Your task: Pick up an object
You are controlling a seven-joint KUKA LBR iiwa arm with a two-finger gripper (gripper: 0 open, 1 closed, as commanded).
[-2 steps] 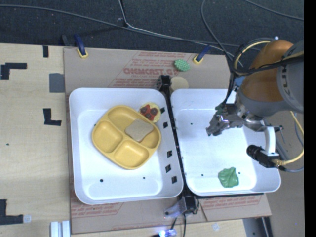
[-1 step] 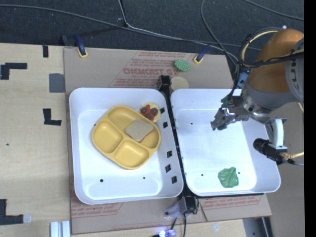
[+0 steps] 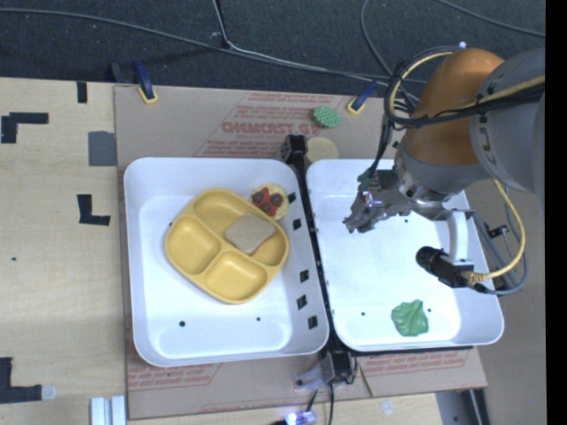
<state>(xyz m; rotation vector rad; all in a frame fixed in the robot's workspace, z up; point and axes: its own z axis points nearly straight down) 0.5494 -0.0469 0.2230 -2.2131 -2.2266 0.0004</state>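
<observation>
- Gripper (image 3: 361, 220): two-finger claw at the end of the grey arm (image 3: 505, 122) with its orange band (image 3: 456, 82), poised over the upper left part of the right bin (image 3: 354, 326). Nothing is seen between its fingers; whether they are spread or closed cannot be told from this slant.
- Green leaf-shaped piece (image 3: 410, 318): lies on the floor of the right bin, below and to the right of the claw, well apart from it, close to the bin's lower rim.
- Black cylindrical fitting (image 3: 440, 266): part of the arm's rigging, to the lower right of the claw, between it and the green piece, with a yellow-tipped cable at its far end.
- Left bin (image 3: 146, 326): to the left of the claw, across the black divider (image 3: 310, 237) where the two bins meet.
- Yellow compartment plate (image 3: 199, 242): rests in the left bin, well left of the claw, set at a slant.
- Tan square slice (image 3: 249, 232), bread-like: lies on the plate near its middle, over the ridges between compartments.
- Dark red item (image 3: 269, 201), too small to name: sits at the plate's upper right corner, the nearest left-bin thing to the claw.
- Small green dotted object (image 3: 325, 116): on the cardboard sheet (image 3: 239, 122) above both bins, up and left of the claw, outside either bin.
- Blue clamps (image 3: 144, 84): at the cardboard's upper edge, one far left of the claw.
</observation>
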